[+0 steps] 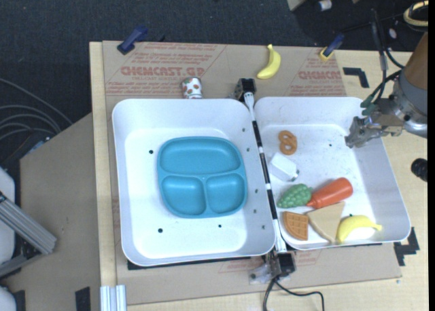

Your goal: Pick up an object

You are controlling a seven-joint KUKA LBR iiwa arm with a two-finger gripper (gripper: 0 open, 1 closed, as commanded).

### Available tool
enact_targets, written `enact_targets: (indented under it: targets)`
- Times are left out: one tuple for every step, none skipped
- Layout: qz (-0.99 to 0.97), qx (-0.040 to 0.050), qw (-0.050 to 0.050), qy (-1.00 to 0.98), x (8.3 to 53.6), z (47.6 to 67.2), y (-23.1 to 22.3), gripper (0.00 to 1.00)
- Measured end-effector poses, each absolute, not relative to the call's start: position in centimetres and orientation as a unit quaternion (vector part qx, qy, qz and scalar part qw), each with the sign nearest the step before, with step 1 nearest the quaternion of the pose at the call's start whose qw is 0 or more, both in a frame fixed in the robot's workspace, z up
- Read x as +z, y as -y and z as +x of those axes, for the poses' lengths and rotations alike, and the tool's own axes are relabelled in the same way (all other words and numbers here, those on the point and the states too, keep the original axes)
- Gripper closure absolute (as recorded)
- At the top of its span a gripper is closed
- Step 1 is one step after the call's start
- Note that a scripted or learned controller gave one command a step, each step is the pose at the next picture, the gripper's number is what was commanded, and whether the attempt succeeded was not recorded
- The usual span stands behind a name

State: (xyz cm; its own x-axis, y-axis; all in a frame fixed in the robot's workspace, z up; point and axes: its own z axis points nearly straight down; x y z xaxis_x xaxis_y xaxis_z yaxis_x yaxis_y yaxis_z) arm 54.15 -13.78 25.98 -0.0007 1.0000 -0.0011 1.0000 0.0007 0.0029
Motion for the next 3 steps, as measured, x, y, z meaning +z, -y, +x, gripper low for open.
enact_targets:
  targets:
    - [0.707,-0.0001,0.0,-0.707,25.8,54.1,13.8,0.0]
    - [0.707,-0.0008,-0.001,-0.708,17.6,65.4,14.4,0.0]
    - [0.707,-0.0003,-0.001,-0.708,8.4,66.6,9.3,0.0]
